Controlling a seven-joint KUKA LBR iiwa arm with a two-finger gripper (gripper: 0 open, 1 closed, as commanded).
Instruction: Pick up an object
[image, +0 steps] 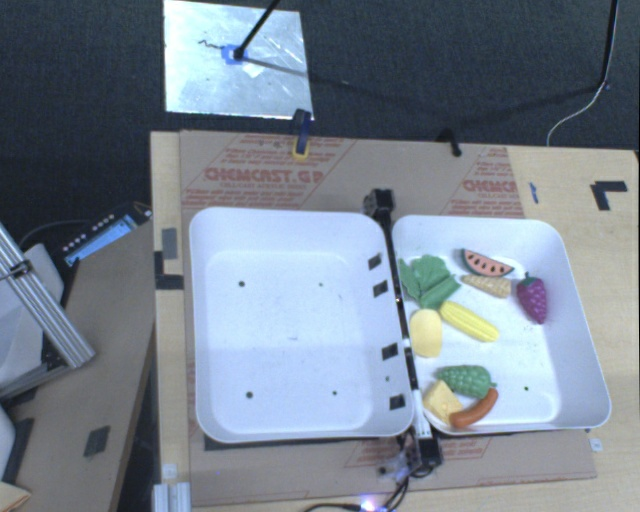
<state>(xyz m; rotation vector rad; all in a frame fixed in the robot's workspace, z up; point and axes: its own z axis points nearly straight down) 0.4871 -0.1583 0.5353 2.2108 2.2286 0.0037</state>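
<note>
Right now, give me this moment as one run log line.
stage: pre-grasp | right white bin: plastic toy food, incl. red watermelon slice, purple grape bunch, yellow corn cob | left white bin

The orange sausage covers the lower edge of the yellow wedge, and the bumpy green piece overlaps the wedge's top. The slice of watermelon hides part of the pale piece beneath it. An aluminium frame is cut off by the left edge. A cable leaves the frame at the top right. The print on the cardboard is too blurred to read fully.
</note>
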